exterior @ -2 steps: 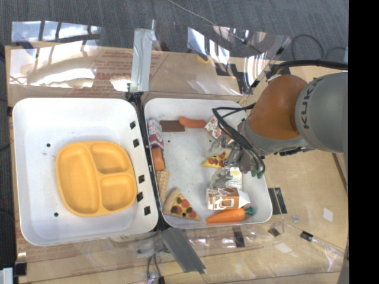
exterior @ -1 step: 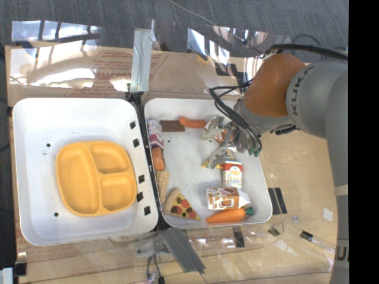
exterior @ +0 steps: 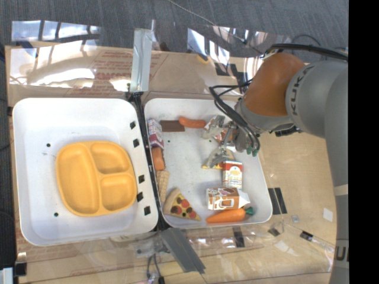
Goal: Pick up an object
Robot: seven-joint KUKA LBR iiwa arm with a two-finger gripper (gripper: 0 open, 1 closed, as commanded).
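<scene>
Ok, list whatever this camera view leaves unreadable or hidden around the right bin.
- Gripper: its fingers merge with cables and glare; open or shut, unreadable.
- Yellow item below the gripper: mostly covered by it, identity unclear.
- Carton labels: print too small.
- Wrapper by the bin's left wall: crumpled, text illegible.
- Arm: cut off at the right.

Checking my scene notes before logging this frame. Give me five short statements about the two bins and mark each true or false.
1. The yellow divided tray lies in the left bin. True.
2. The pizza slice sits inside the yellow divided tray. False: it lies in the right bin, near its front edge.
3. The carrot lies at the right bin's front, beside a small carton. True.
4. The gripper is over the left bin. False: it is over the right bin.
5. The yellow divided tray has three compartments. True.
</scene>
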